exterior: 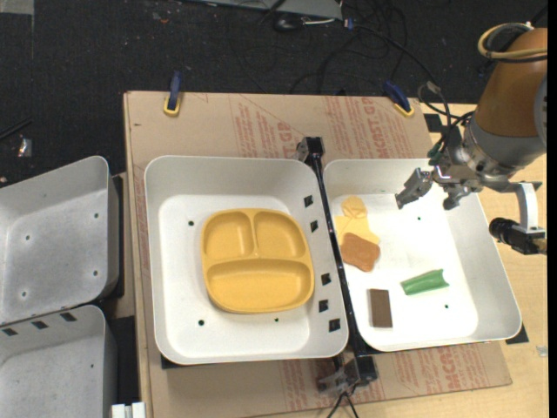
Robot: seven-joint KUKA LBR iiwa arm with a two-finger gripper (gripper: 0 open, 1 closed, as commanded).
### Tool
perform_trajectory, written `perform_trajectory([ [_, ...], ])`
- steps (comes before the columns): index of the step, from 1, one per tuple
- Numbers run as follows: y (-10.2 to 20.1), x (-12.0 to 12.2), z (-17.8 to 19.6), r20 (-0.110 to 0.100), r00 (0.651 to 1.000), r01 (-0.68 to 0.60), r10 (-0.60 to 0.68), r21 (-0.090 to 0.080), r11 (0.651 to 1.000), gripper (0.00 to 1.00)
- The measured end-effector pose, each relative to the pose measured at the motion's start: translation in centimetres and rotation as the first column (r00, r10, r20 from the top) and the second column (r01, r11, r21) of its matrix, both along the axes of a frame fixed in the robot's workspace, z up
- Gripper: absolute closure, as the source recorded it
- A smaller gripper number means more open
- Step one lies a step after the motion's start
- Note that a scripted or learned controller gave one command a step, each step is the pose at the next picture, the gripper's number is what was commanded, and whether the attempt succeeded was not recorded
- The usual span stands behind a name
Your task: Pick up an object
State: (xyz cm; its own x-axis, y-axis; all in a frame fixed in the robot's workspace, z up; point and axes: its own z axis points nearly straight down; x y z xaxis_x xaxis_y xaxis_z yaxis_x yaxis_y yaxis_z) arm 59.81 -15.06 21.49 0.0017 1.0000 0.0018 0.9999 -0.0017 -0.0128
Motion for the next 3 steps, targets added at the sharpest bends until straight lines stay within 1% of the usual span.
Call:
perform_trajectory([
  [1, 0.0, 0.3, 0.7, 0.013, 1.0, -0.003, 0.003, -0.002, 1.0, 0.0],
  [2, 0.0, 0.5, -5.6, 0.007, 1.0, -0.001, 0.001, -0.001, 1.0, 0.0],
  [3, 0.8, -0.2, -10.7, 0.008, 1.0, -0.001, 0.001, -0.001, 1.0, 0.0],
])
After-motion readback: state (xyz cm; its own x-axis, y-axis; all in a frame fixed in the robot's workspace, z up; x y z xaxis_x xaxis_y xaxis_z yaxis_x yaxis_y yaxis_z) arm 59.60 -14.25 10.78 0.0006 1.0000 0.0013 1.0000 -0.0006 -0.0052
